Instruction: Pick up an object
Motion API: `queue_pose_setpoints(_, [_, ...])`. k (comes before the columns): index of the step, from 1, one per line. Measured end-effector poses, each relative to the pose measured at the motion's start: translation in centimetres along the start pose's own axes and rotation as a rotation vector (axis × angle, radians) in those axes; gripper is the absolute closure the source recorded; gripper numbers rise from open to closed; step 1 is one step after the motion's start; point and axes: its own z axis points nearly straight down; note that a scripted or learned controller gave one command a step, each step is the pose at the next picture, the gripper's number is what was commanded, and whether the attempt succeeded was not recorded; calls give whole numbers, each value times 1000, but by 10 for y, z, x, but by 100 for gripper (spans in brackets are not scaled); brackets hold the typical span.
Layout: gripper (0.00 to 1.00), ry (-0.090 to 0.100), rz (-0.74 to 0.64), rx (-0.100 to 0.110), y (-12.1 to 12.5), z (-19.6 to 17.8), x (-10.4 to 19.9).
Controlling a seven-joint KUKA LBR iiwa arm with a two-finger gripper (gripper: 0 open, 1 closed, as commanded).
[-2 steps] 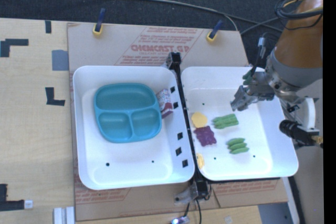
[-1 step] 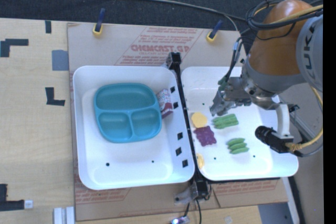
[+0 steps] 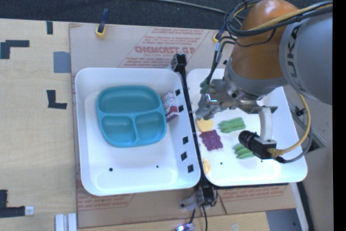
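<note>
Fingers (image 3: pixel 204 111): hanging over right bin (image 3: pixel 286 170), spread impossible to tell. Yellow piece (image 3: pixel 205 125) lying just beneath them, purple piece (image 3: pixel 211 140) beside. Advisable: descending squarely on 1 piece.

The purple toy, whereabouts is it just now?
The purple toy lies in the right bin, near its left wall, just below a yellow piece and left of the green pieces.
</note>
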Motion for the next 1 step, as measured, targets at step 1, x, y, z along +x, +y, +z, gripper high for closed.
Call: queue_pose_setpoints(1, [100, -1, 1, 3, -2, 24, 47])
